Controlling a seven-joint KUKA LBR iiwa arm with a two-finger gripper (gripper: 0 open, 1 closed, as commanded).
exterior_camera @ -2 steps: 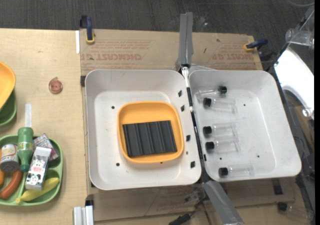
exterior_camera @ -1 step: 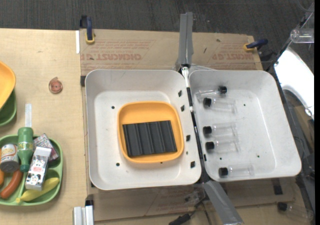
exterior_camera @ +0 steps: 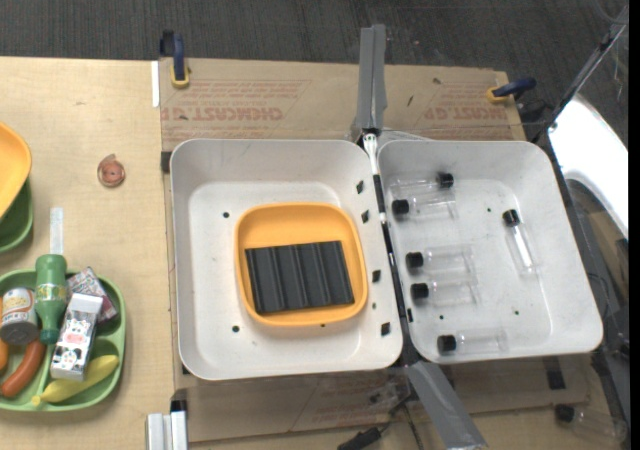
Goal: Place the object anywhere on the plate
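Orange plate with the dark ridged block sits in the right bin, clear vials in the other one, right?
Not quite. The camera view shows the orange plate, with the dark ridged block on it, in the left bin. The clear vials lie in the other one, the right bin.

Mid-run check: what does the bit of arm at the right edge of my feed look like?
Only a judgement: the smooth, rounded pale housing just beyond the right bin is probably an arm link. It reads whitish-grey and glossy, with a curved outline and no legible markings. Thin dark lines slant above it; whether they are cables or struts cannot be told.
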